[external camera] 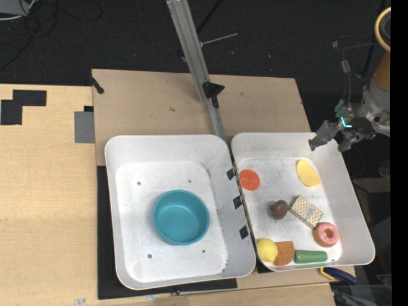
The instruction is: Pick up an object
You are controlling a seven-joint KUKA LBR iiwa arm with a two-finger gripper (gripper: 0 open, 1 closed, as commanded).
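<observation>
Two bins side by side on the desk (268, 101).
Left bin (127, 158) holds a bowl (181, 217). Right bin (350, 234) holds a disc (249, 180) at left, a ball (278, 209) centrally, a ring (326, 234) at right, a block (306, 211) between them.

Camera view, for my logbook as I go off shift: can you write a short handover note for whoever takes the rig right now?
End effector: above the top right corner of the right bin, nothing seen between its fingers.
Right bin: yellow oval piece, orange disc, brown ball, patterned block, pink donut, yellow ball, orange square piece, green piece.
Left bin: teal bowl.
Done: nothing picked.
Left: descend, grasp one object, lift.
</observation>
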